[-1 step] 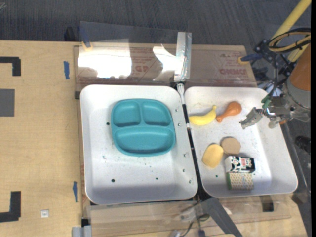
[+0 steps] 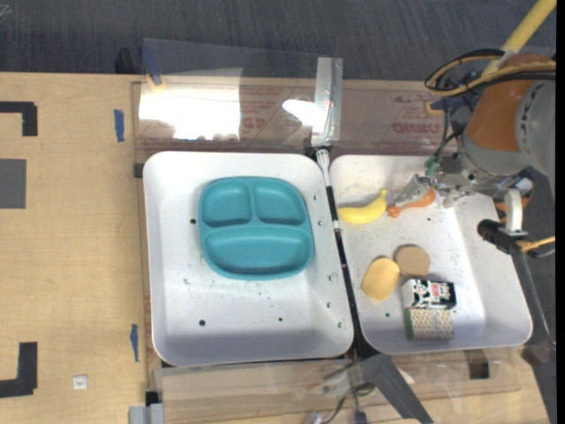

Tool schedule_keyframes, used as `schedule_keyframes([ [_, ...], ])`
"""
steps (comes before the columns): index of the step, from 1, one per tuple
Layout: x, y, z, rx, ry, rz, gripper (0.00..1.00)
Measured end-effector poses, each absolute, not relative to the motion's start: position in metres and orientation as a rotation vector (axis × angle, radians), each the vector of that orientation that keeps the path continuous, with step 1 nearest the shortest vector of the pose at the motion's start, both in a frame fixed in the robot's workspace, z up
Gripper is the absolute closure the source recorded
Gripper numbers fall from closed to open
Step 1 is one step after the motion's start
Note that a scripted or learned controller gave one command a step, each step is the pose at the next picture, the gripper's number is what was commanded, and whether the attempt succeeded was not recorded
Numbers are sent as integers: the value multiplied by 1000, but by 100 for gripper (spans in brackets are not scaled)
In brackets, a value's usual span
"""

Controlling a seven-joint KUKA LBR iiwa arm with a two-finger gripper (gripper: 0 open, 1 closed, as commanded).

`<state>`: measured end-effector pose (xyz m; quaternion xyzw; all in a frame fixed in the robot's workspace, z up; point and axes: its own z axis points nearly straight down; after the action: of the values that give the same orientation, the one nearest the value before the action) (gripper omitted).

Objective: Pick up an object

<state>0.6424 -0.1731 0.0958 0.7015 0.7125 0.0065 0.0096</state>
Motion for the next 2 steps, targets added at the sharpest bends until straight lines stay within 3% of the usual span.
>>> schedule_keyframes([
  [1, 669, -170, 87, 2300, 2131, 6, 0],
  [2, 649, -207, 88, 2153, 2300, 17, 0],
])
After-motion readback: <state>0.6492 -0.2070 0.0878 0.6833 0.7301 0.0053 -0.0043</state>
